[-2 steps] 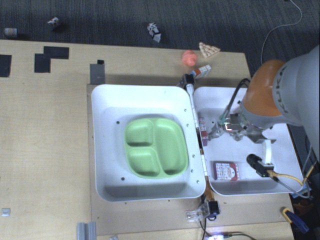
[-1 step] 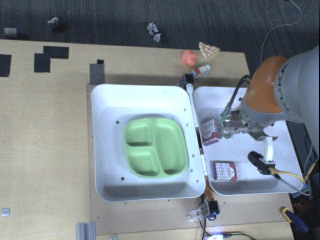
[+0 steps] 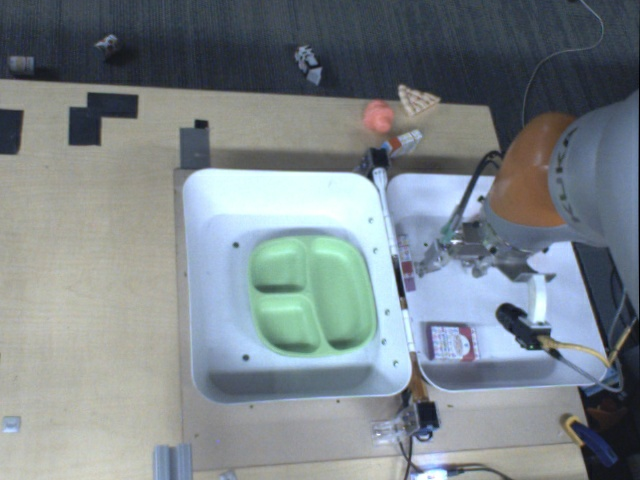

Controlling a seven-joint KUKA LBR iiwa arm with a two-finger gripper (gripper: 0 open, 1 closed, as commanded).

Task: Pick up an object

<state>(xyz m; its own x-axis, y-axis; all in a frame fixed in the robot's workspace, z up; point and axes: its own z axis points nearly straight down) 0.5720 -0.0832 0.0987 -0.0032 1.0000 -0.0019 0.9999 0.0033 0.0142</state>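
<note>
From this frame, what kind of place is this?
Likely a robot grasping test bench in a lab: two white bins set into a wooden bench, a grey arm over the right one, loose cables.

Glossy green plastic tray point(image 3: 312, 295), smooth white plastic bins point(image 3: 215, 368), matt wood bench point(image 3: 90, 298)

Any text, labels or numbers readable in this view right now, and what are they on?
No text reads clearly.
Red-and-white card in the right bin: printing there, too blurred to read.
Strip along the divider between the bins: red marks, too small to read.
Green tray in the left bin: no markings visible.
</note>
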